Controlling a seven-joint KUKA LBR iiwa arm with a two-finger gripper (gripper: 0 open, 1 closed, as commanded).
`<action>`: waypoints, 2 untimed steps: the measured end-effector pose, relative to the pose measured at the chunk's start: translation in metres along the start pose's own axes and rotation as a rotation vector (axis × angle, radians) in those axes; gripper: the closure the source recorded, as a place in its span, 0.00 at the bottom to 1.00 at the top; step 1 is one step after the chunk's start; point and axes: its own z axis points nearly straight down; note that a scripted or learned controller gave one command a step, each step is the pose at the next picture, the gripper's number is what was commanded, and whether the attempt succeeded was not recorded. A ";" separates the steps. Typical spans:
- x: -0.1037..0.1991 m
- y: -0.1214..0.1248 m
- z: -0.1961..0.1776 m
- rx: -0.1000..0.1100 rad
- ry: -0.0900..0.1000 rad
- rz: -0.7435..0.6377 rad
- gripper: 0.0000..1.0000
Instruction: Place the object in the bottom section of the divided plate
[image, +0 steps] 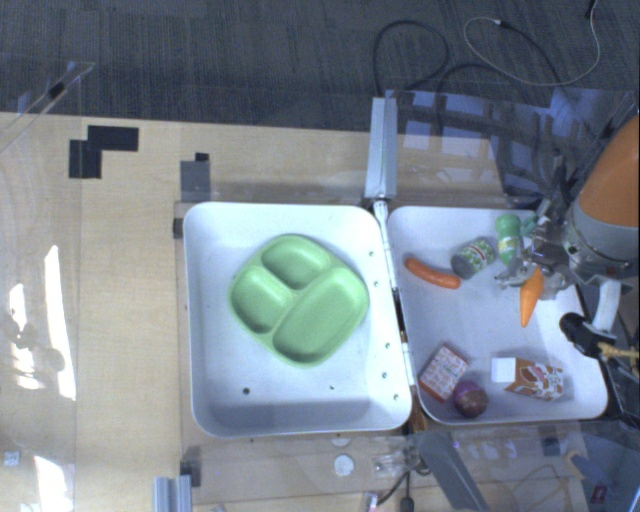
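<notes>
Here's the orange carrot (530, 297), standing almost on end in the right bin (480, 325), its thick top tucked right up against the gripper (538, 262) and its tip pointing away toward the near side. Clenched on it or released? The metalwork crowds the carrot's top, so I cannot tell.

Just to the gripper's left stands a green bottle (509, 236), and beyond that a grey can (473, 256) lies tilted. Further left again there's a second orange piece (432, 273), long and slim, flat on the bin floor. Nearer the camera than the gripper sits a small carton (533, 379), with a purple ball (470, 399) and a patterned box (443, 371) to its left (those two are touching).

Well off to the gripper's left, in the left bin (215, 380), the green divided plate (262, 300) sits with its big bottom section (320, 318) bare.
</notes>
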 end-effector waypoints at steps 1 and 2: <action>0.095 0.008 -0.001 0.001 0.002 -0.215 1.00; 0.177 0.025 -0.001 0.001 0.003 -0.243 1.00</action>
